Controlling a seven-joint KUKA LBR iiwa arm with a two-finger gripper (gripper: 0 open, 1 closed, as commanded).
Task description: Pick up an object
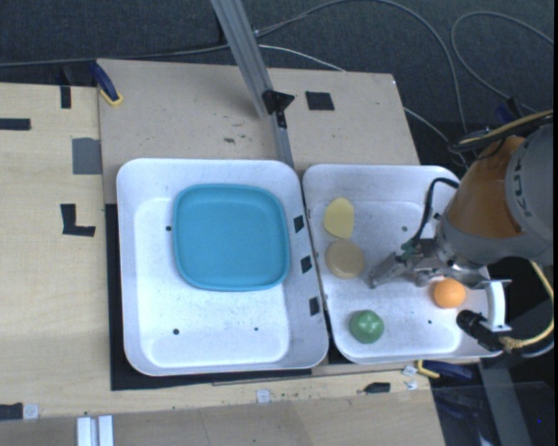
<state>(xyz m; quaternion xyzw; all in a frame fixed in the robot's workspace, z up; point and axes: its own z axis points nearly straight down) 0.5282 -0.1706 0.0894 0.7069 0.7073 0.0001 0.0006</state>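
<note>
— Bins first: what is sitting in the left bin (144, 277)?

— Only a blue plate (231, 236) is lying there, flat, filling most of the upper middle of the floor.

— And the right bin (391, 179)?

— Near its left wall a pale yellow piece (339, 217) is lying, and just below it, close enough that they may be touching, a tan round piece (345, 259) is resting. Lower down a green ball (365, 325) is sitting by the front wall, apart from the others.

— Where is the gripper (383, 273) hanging?

— It is pointing left over the middle of the right bin, its tips just beside the tan round piece. Nothing is showing between its fingers; whether they are spread or closed I cannot tell at this size.

— Anything further right?

— An orange ball (449, 293) is lying just below the wrist, near the right wall, and the arm (502, 198) is reaching in above it.
</note>
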